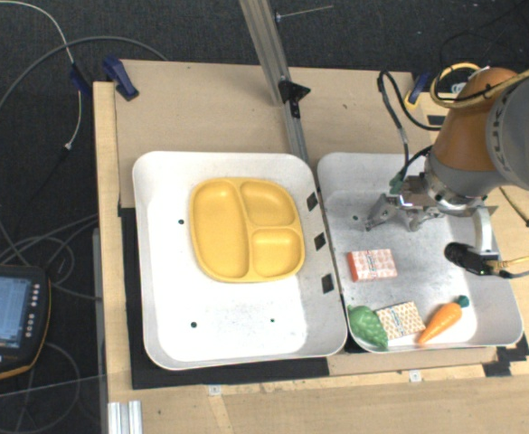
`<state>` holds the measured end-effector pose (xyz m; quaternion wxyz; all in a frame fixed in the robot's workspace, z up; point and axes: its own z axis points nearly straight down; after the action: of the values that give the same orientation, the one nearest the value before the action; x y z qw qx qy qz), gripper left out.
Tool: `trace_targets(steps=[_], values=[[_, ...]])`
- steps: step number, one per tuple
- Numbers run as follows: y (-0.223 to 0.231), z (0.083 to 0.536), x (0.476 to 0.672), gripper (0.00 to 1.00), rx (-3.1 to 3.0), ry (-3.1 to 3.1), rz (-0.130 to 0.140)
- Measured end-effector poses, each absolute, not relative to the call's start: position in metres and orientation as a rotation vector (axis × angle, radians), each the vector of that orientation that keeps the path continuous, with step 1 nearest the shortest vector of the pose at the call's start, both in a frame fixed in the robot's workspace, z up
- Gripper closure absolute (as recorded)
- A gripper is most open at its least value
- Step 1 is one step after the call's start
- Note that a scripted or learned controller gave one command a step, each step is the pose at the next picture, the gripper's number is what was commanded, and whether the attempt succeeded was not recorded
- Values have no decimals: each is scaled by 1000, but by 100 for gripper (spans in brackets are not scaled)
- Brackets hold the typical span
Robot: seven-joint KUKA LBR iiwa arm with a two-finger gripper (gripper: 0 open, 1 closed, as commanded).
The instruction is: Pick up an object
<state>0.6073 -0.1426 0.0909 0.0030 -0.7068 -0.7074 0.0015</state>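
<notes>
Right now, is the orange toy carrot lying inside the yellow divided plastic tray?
No, the orange toy carrot lies in the right white bin, while the yellow divided plastic tray sits in the left one.

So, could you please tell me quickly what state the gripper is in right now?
Gripper: open, holding nothing, above the right bin.

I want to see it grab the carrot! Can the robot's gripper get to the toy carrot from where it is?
Probably yes. The gripper hangs over the right bin, and the carrot lies in that same bin near its front edge, with bare floor around its top side. The patterned packet touching its tip could get bumped.
</notes>
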Motion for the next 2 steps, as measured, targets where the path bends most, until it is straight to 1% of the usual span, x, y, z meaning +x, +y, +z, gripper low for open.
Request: trace_targets(steps=[1,2], values=[[-142,104,609,100,-2218,-2221,-1],[-142,148,612,100,-2224,-2227,-6]])
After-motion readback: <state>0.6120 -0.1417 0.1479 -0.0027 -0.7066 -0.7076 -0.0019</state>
